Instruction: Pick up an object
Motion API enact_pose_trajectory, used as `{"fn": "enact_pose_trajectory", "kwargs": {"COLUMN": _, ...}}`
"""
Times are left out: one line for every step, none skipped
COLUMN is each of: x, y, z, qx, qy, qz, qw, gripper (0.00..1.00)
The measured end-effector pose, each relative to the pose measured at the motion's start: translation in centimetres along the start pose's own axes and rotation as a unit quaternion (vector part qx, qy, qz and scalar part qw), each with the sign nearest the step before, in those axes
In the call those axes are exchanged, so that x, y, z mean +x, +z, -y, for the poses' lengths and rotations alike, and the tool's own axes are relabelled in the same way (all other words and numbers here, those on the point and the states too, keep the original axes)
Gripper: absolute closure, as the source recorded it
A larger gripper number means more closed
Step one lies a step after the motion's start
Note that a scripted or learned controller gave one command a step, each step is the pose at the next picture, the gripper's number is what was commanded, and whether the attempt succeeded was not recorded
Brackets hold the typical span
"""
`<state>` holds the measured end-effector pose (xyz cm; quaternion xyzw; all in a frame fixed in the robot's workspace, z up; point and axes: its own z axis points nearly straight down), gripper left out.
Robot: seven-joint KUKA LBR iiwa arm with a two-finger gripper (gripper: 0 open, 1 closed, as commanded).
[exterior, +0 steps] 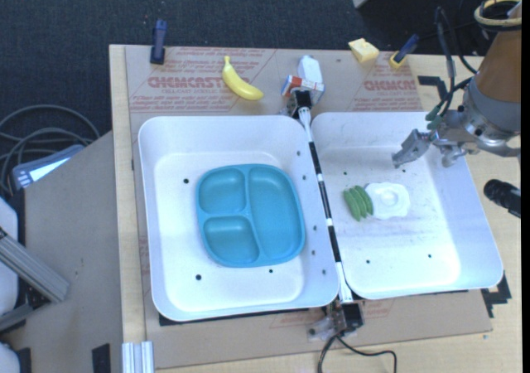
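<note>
In the right bin, a green pea pod lies beside a white lumpy object, the two touching near the bin's middle. My gripper hangs above the bin's far right part, up and to the right of both. It is open, with nothing between its fingers. The left bin holds a blue divided plate.
Behind the bins on the cardboard lie a banana, a small red-and-white carton, a yellow block and two blue clips. Cables run along the right side by the arm.
</note>
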<state>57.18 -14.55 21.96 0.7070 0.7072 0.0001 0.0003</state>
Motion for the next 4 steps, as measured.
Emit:
{"fn": "enact_pose_trajectory", "kwargs": {"x": 4.2, "y": 12.8, "z": -1.7, "qx": 0.001, "qy": 0.0, "qz": -0.001, "qw": 1.0, "gripper": 0.0}}
{"fn": "enact_pose_trajectory", "kwargs": {"x": 5.4, "y": 13.5, "z": 2.5, "qx": 0.001, "qy": 0.0, "qz": 0.0, "qw": 1.0, "gripper": 0.0}}
{"fn": "enact_pose_trajectory", "kwargs": {"x": 5.3, "y": 12.4, "z": 2.4, "qx": -0.001, "qy": 0.001, "qz": 0.0, "qw": 1.0, "gripper": 1.0}}
{"fn": "enact_pose_trajectory", "kwargs": {"x": 10.9, "y": 3.5, "z": 4.1, "qx": 0.0, "qy": 0.0, "qz": 0.0, "qw": 1.0, "gripper": 1.0}}
